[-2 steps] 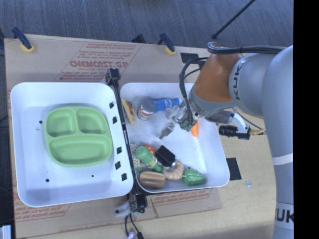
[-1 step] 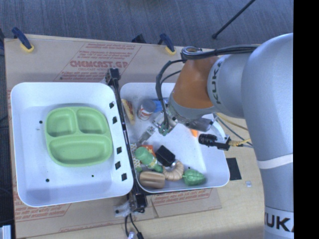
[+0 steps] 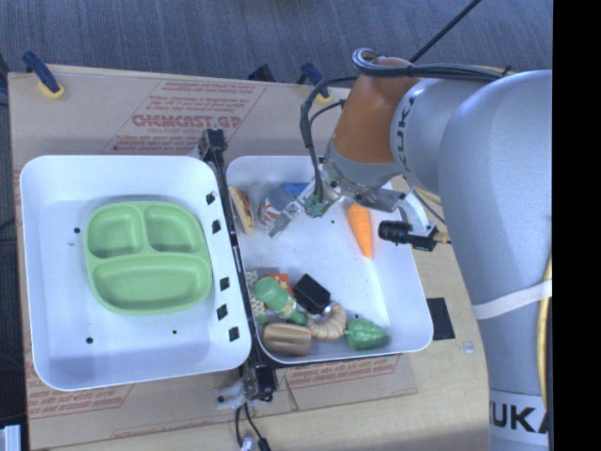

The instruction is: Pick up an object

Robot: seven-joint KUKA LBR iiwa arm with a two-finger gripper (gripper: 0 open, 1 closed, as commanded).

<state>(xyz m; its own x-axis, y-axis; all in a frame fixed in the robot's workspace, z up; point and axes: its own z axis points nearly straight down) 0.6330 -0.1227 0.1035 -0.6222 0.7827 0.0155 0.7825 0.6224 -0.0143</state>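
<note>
My gripper (image 3: 302, 205) hangs low over the back of the right bin (image 3: 399, 294), under the orange wrist band. Right by its tip lies a small red and white object (image 3: 271, 213); whether they touch is unclear. An orange carrot (image 3: 361, 229) lies just right of the gripper. A yellow and red sandwich-like toy (image 3: 242, 209) rests against the bin's left wall. Along the front edge sit a green toy (image 3: 271, 294), a black block (image 3: 312, 294), a brown bread roll (image 3: 285, 338), a tan curled piece (image 3: 330, 322) and a green pepper (image 3: 366, 334).
The left bin (image 3: 47, 252) holds a green divided plate (image 3: 147, 255). A black divider with clips (image 3: 228, 252) runs between the bins. The grey arm (image 3: 488, 205) covers the right side of the bench. A black part (image 3: 406, 234) juts over the right bin's right rim.
</note>
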